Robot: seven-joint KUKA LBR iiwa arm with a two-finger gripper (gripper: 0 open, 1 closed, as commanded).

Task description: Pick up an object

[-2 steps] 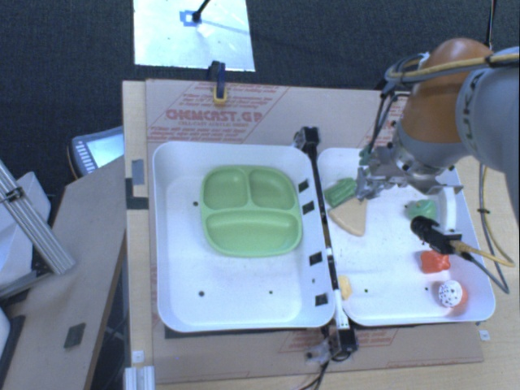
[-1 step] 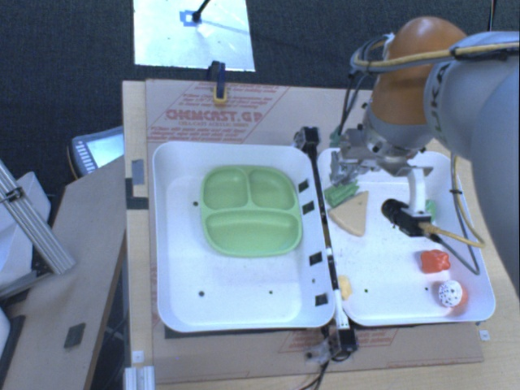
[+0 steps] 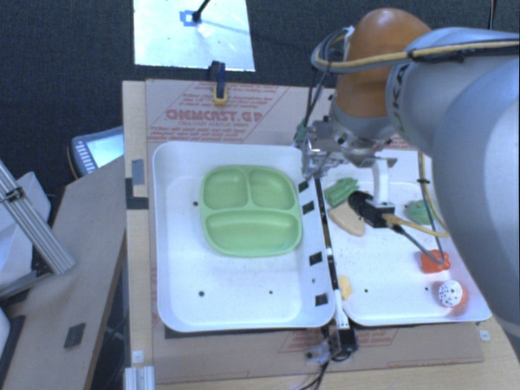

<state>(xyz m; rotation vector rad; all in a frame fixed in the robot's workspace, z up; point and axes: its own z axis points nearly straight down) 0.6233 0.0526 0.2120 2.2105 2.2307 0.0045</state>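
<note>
The left bin [image 3: 175,299] holds one thing: a green divided plate [image 3: 250,211], lying flat near the middle, its long side across the bin. My gripper [image 3: 313,167] hangs over the wall where the two bins meet, toward the far end. From this angle I cannot tell whether it is open or closed, and I see nothing held in it.

The nearest pick, as I judge it, is the dark green piece [image 3: 340,192] in the right bin [image 3: 390,299]. It sits just to the right of me and a little nearer the camera, its long axis slanting. A tan slice [image 3: 348,222] lies just beyond it toward the front edge. A small yellow bit [image 3: 345,287] sits by the dividing wall. Further right are a pale green thing [image 3: 419,211], an orange piece [image 3: 435,260] and a spotted ball [image 3: 449,293] — all well apart from me.
</note>
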